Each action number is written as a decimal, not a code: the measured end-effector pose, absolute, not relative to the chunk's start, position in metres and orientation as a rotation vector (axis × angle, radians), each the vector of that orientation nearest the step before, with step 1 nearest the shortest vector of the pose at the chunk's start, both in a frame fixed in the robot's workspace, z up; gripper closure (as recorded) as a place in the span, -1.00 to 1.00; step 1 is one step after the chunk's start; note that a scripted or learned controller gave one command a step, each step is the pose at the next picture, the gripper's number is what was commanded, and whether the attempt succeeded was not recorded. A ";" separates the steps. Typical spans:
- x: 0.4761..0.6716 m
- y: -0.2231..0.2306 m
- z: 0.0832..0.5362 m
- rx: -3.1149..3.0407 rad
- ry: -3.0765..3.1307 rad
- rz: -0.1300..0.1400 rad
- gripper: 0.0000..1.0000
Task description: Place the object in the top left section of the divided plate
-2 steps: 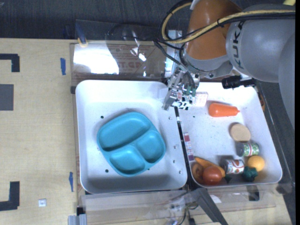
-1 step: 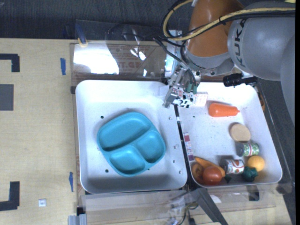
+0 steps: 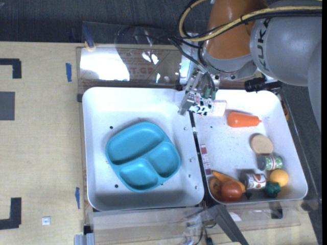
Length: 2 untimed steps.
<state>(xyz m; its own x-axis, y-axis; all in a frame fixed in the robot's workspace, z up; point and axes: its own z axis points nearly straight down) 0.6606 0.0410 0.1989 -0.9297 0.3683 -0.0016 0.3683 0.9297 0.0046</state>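
Shows the pincer (image 3: 195,102) low over the ridge where the two bins meet, at the far end. Cannot tell whether apart, together or clamped; too blurred and crossed by cables.

Finds a small black-and-white spotted object (image 3: 204,107) right at its tip, touching or just below. Probably the task's thing, though cannot confirm a grip. Places a pale box (image 3: 218,107) just beside it, in the right bin (image 3: 230,152).

Further out in that bin, lists a carrot (image 3: 243,119), a tan disc (image 3: 261,144), a can (image 3: 272,162) and more toy food along the near edge. Reads as the stock to pick from.

In the left bin (image 3: 97,116), shows the blue plate (image 3: 110,149) lying alone and skewed, well apart from the pincer. Reads as the drop target, kept free of clutter. Marks its top left section (image 3: 134,143) as the largest and bare. Calls for a carry leftward and nearer, judging by positions.
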 end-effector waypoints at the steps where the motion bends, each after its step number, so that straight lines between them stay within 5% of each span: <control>1: 0.662 0.041 0.207 0.592 3.079 0.010 1.00; 2: 0.659 0.042 0.181 0.547 3.099 -0.001 1.00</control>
<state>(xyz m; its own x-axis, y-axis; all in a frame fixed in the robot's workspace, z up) 0.6585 0.0423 0.1813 -0.9396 0.3422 0.0047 0.3422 0.9396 -0.0013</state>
